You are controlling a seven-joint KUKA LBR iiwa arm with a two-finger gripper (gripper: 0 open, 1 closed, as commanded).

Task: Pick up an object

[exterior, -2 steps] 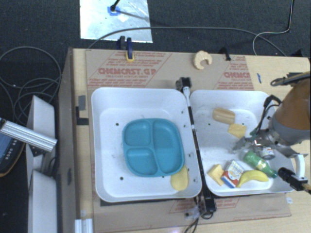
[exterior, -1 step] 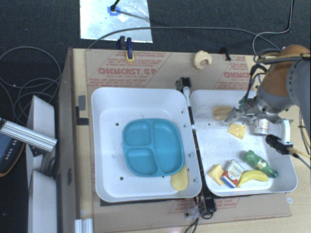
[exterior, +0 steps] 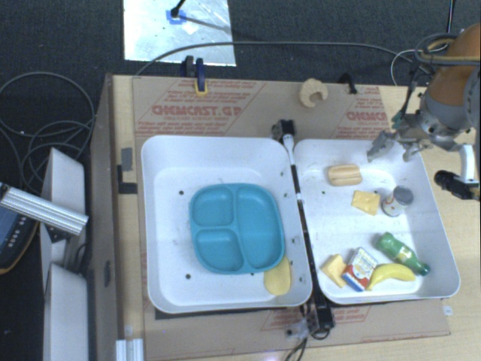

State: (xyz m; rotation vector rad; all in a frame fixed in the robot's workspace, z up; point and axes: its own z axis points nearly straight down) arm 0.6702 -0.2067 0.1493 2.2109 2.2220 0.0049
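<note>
Item: bread roll [exterior: 344,174], loose in right bin [exterior: 443,262], upper left, nearest the gripper [exterior: 394,146] and probably the easiest pick. Gripper hovers over the bin's top edge, fingers spread, empty. Left bin [exterior: 161,171] holds blue divided plate [exterior: 236,228]. Board [exterior: 248,104] beneath is printed "CHEMCAST GP".
</note>
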